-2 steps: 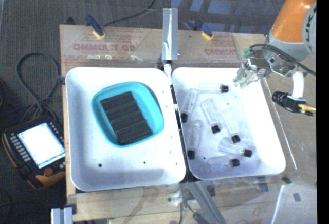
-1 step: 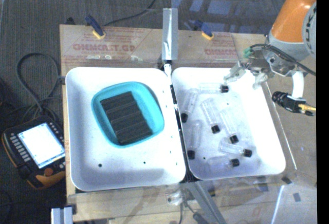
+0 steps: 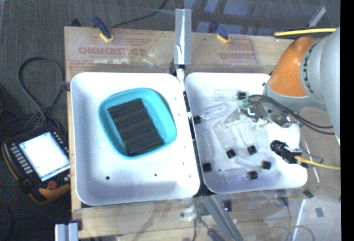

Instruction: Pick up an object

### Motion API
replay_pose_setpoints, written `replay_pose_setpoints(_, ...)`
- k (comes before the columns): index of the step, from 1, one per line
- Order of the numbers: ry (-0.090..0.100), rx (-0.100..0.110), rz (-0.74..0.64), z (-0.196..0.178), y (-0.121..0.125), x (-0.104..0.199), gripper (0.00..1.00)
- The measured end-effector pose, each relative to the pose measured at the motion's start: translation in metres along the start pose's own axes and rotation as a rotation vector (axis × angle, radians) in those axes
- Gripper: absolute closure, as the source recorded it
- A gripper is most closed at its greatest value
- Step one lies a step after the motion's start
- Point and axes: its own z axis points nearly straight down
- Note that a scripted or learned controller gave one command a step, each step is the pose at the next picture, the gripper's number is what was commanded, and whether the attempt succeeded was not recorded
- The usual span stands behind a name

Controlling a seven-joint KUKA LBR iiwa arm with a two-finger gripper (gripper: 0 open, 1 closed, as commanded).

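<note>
So the arm (image 3: 310, 74), grey with that orange band, comes in from the right and hangs over the right bin (image 3: 287, 179). Its pincer (image 3: 250, 108) sits low over the upper middle of that bin, right in the clutter of wires and metal at the wrist, and honestly I can't tell whether it's clenched or released, or whether anything is in it.

The right bin is full of clear plastic vials with black caps (image 3: 243, 140), all scattered and lying on their sides. Most of them bunch up in the middle and lower part of the bin, just below and to the left of the pincer, with a few near the bin's top edge. They're see-through, so the bodies are hard to make out against the white; the black caps are what you really spot.

Left of that bin, touching it along the middle divider, is the left bin (image 3: 88, 179). It holds a light blue tray (image 3: 166, 118) sitting at a tilt, with a dark ridged block (image 3: 135, 126) inside it.

Both bins rest on a wooden bench (image 3: 127, 49). Well off to the left of the bins, on the floor, there's a handheld controller with a lit screen (image 3: 38, 160).
</note>
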Motion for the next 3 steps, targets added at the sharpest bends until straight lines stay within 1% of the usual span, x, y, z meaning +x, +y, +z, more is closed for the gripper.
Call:
replay_pose_setpoints(1,0.001,0.000,0.000,-0.009,0.000,0.001,1.00)
replay_pose_setpoints(2,-0.003,0.000,0.172,-0.109,0.042,0.034,1.00)
replay_pose_setpoints(3,-0.004,0.001,0.388,-0.118,0.087,0.060,1.00)
